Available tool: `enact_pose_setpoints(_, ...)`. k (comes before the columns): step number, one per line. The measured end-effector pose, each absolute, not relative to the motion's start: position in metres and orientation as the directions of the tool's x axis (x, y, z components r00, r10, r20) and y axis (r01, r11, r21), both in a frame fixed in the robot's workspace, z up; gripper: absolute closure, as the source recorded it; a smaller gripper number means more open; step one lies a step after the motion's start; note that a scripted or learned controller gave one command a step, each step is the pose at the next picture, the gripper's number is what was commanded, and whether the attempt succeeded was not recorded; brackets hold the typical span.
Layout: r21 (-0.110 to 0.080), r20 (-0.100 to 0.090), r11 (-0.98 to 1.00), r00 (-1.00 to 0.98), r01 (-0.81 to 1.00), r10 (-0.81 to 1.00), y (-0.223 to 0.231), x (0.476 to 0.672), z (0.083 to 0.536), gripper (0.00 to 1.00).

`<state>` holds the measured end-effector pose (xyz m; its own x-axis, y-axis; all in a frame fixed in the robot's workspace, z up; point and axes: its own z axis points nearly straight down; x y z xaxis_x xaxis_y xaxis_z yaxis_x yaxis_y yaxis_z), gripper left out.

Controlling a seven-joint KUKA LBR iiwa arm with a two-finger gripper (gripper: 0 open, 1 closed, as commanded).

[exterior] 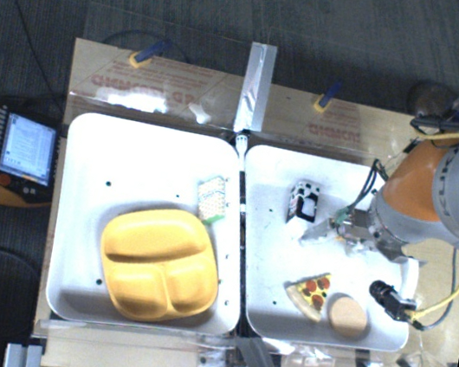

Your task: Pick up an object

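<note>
From my remote view, the claw (303,203) sat low in the right bin (263,254), a small black-and-white shape at the end of the grey linkage; I could not tell whether it was released or clenched, and nothing showed in its grip. The nearest candidates lay below and to the right of the claw: a pizza slice (309,293), a pale triangular wedge with red and green toppings, and touching its right side a round tan piece (348,315), smooth and plain. That made 2 objects in that bin. Left of the claw, across the divider, the left bin (92,163) held a yellow sectioned tray (160,263) and a small green-and-white packet (212,198) just above the tray's upper right corner.
</note>
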<state>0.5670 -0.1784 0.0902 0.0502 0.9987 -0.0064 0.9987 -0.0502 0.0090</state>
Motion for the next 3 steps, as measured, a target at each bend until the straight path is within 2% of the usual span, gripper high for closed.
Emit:
enact_pose_setpoints(1, -0.002, 0.0, -0.028, 0.028, 1.0, 1.0, -0.189, 0.526, 0.147, 0.0)
enact_pose_setpoints(2, 0.002, 0.002, 0.129, -0.129, 0.992, 0.992, -0.21, 0.592, 0.094, 0.0)
enact_pose_setpoints(3, 0.002, 0.012, 0.124, -0.124, 0.992, 0.992, -0.211, 0.662, 0.091, 0.0)
